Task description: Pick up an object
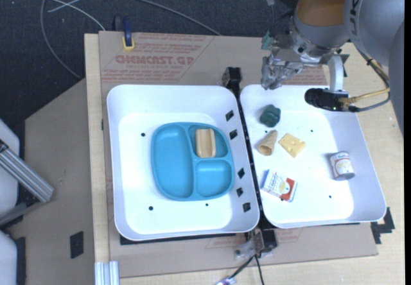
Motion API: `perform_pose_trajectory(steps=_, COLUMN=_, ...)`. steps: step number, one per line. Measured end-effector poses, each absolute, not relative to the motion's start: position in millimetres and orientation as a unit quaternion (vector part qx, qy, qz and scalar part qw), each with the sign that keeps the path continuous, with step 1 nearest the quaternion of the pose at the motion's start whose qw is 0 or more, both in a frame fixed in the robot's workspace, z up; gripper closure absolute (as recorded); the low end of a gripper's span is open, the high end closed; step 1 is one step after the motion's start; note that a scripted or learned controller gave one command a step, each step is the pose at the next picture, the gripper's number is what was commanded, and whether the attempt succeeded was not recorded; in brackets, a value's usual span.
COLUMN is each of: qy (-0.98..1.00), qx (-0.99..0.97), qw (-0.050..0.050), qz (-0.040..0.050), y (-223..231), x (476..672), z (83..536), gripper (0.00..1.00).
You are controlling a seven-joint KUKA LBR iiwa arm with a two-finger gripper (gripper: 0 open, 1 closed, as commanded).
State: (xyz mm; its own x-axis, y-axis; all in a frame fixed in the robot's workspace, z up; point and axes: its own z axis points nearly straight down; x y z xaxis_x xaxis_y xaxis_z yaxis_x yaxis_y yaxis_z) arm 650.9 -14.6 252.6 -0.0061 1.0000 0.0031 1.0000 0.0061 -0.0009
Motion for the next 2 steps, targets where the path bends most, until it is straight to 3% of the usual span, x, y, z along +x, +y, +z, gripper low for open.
perform_pose_trajectory(steps=2, qy=-0.709, qx=-0.705, qw=0.003, qz=0.0011, y=81, x=641.5, z=227, gripper=1.0)
